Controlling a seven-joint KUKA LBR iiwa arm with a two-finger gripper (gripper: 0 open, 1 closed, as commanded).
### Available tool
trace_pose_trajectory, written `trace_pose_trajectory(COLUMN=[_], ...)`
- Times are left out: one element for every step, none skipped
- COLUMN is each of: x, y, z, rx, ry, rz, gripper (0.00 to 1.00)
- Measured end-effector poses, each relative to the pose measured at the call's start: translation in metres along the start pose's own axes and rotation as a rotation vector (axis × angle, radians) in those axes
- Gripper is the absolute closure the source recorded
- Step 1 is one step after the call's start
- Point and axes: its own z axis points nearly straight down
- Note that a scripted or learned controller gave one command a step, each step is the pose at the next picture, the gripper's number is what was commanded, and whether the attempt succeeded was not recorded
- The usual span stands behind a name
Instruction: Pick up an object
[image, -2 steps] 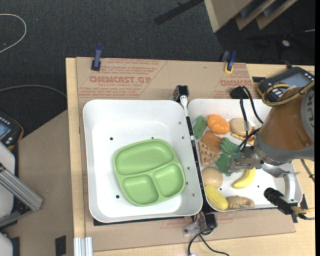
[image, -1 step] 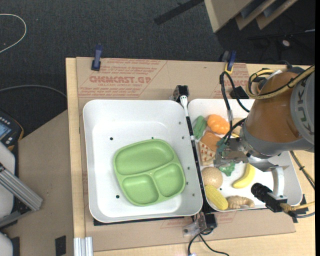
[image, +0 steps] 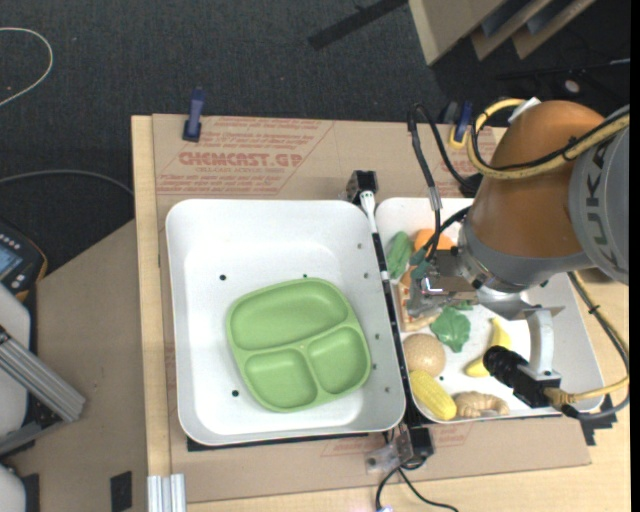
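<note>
The arm reaches in from the right and hangs low over the right bin, its orange band and grey wrist covering much of the bin's upper half. The jaws sit at the wrist's left end, close to the wall shared by the two bins — whether they are open or closed cannot be told, as the metal parts there are small and partly hidden.

The small toy foods lie around them in the right bin. A green leafy piece and an orange piece lie just above the jaws; a second green piece lies just below them. Further toward the near edge sit a tan round piece, a yellow corn cob, a beige lumpy piece and a yellow banana, partly behind a black part.

The left bin holds a green divided plate — lying flat, well apart from the jaws. Both bins rest on the table.
</note>
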Motion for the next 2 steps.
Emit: trace_pose_trajectory(x=[0.073, 0.108], y=[0.009, 0.000], z=[-0.061, -0.061], rx=[-0.001, 0.006], ry=[0.002, -0.001], rz=[-0.002, 0.003], gripper=[1.00, 1.00])
